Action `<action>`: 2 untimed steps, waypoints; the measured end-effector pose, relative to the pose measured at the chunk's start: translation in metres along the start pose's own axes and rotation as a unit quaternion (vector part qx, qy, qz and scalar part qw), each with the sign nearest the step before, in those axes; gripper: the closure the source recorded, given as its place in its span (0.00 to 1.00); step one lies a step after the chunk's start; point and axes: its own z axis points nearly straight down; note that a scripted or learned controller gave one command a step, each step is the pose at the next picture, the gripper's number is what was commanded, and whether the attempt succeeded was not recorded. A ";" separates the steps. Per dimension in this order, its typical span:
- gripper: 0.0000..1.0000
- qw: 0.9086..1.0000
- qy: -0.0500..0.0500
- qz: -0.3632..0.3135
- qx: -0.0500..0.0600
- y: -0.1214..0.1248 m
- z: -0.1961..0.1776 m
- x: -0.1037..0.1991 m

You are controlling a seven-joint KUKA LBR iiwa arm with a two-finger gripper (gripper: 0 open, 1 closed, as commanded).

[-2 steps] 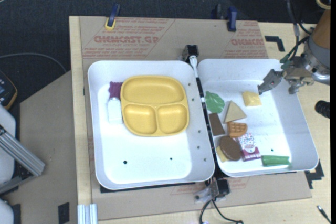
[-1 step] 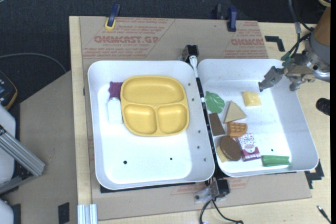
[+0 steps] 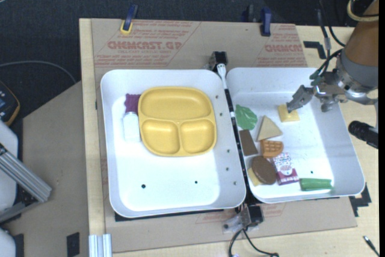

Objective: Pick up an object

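Observation:
My gripper [image 3: 311, 103] hangs over the back right part of the right bin [image 3: 340, 141], open, with nothing between its fingers. One grey finger [image 3: 298, 99] slants down toward a small yellow block [image 3: 289, 115], its tip just above the block's back edge. Along the bin's left side lie a green leaf-shaped piece [image 3: 245, 117], a tan wedge [image 3: 269, 128], a brown bar [image 3: 248, 142] and an orange waffle piece [image 3: 272, 147]. Nearer the front are a brown round cookie [image 3: 263, 170], a red and white packet [image 3: 285, 168] and a green stick [image 3: 316, 184].
The left bin [image 3: 168, 189] holds a yellow divided plate [image 3: 177, 119], with a purple item [image 3: 132, 102] and a white bottle [image 3: 130, 127] at its left. Bare white floor shows in the middle and right of the right bin. The arm's orange band [image 3: 364, 45] stands at the right edge.

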 end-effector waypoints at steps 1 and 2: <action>0.00 1.000 0.000 0.000 0.001 -0.001 0.064 0.003; 0.00 1.000 0.002 0.000 -0.004 0.002 0.105 0.005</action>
